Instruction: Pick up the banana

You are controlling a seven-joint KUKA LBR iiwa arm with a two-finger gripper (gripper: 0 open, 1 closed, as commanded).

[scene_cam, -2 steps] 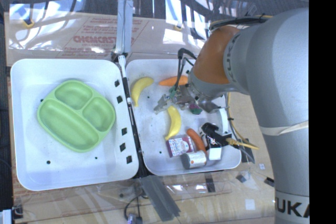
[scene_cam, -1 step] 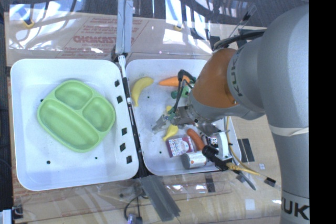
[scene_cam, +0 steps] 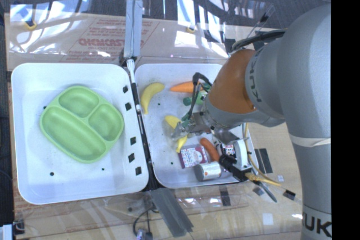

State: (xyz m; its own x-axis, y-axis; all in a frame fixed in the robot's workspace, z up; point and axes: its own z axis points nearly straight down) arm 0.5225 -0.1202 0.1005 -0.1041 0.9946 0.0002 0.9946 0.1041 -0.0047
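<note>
The yellow banana [scene_cam: 149, 94] lies curved in the upper left corner of the right bin [scene_cam: 160, 174], close to the divider between the bins. My gripper [scene_cam: 181, 128] is low over the middle of that bin, below and to the right of the banana and apart from it. It hovers among small yellow pieces [scene_cam: 171, 120], with another yellow bit [scene_cam: 180, 144] just beneath it. The grey arm with its orange band [scene_cam: 236, 90] covers the bin's right part.
An orange carrot [scene_cam: 181, 86] and a small green item [scene_cam: 187, 101] lie right of the banana. A maroon packet [scene_cam: 192, 156], a red-orange sausage shape [scene_cam: 210, 148] and a can [scene_cam: 208, 171] crowd the near side. The left bin [scene_cam: 25, 177] holds a green divided plate [scene_cam: 82, 123].
</note>
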